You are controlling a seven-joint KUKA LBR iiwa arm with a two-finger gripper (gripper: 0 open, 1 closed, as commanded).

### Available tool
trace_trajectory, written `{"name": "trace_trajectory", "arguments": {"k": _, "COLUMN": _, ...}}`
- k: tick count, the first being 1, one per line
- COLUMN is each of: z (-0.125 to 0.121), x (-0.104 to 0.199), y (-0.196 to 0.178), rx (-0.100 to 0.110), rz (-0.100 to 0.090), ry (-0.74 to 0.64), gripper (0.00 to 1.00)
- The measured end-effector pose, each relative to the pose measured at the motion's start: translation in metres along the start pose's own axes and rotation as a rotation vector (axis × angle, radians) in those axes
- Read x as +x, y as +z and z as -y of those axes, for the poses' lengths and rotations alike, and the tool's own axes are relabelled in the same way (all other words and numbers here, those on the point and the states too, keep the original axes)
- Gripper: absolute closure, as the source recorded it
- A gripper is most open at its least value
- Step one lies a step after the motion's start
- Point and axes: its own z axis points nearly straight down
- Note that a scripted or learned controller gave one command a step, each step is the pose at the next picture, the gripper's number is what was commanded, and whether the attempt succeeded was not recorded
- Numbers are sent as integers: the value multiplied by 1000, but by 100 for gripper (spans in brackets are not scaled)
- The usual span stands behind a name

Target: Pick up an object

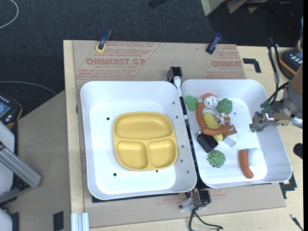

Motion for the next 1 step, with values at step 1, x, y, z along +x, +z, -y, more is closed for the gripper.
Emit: {"name": "trace_trajectory", "arguments": {"k": 1, "z": -44, "x": 24, "y": -9, "rx": 0, "rz": -1, "ry": -3, "gripper": 100}}
